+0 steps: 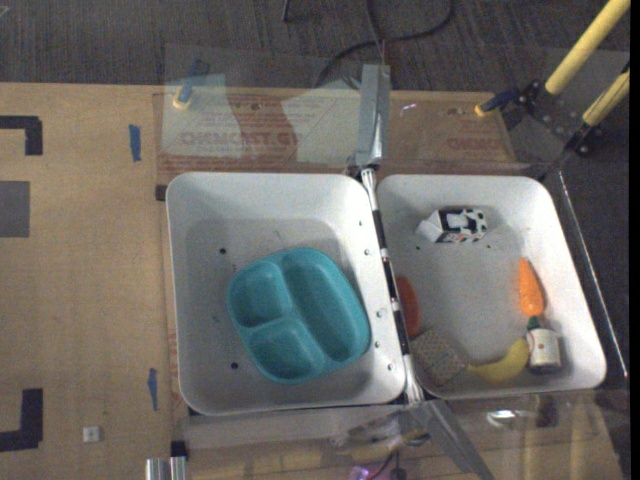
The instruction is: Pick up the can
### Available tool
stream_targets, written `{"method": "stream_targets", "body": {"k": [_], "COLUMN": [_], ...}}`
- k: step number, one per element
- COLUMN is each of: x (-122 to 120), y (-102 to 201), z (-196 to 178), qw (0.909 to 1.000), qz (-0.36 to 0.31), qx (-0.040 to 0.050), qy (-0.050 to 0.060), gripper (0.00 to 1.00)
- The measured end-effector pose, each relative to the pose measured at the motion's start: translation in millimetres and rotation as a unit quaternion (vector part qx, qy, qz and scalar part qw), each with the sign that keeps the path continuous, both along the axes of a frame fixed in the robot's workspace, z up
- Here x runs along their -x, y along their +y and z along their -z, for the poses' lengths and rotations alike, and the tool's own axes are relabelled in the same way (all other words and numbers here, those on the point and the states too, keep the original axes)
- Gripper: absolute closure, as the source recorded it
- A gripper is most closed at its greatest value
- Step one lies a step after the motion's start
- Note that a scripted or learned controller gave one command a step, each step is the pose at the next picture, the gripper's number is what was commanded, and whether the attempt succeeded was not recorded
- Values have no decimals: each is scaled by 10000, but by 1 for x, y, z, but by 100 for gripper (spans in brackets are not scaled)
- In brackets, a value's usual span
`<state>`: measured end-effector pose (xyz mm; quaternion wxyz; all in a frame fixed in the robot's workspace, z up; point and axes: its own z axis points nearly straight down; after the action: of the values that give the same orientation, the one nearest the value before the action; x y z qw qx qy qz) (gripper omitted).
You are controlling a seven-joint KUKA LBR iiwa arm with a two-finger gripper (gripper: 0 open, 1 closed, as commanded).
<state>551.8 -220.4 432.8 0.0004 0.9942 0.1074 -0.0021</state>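
The can [544,349] is a small pale cylinder with a darker end. It rests in the near right corner of the right bin [470,288]. A yellow banana [505,365] touches it on its left. An orange carrot [530,288] lies just behind it, pointing away from it.
The right bin also holds a black-and-white carton [455,225] at the back, a red-orange item [408,306] against the left wall and a grey waffle-like piece [437,356]. A teal divided plate [298,313] sits in the left bin [210,228]. Yellow poles [590,38] stand at the back right.
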Motion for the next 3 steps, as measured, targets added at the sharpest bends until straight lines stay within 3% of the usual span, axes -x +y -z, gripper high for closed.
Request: {"method": "stream_targets", "body": {"k": [1,2,3], "x": [-53,-74,-67], "y": [13,1,-3], "z": [0,0,0], "qw": [10000,9944,10000], "qz": [-6,-1056,67], "qx": [-3,-2,-7], "qy": [-1,-5,2], "gripper": [100,100,100]}}
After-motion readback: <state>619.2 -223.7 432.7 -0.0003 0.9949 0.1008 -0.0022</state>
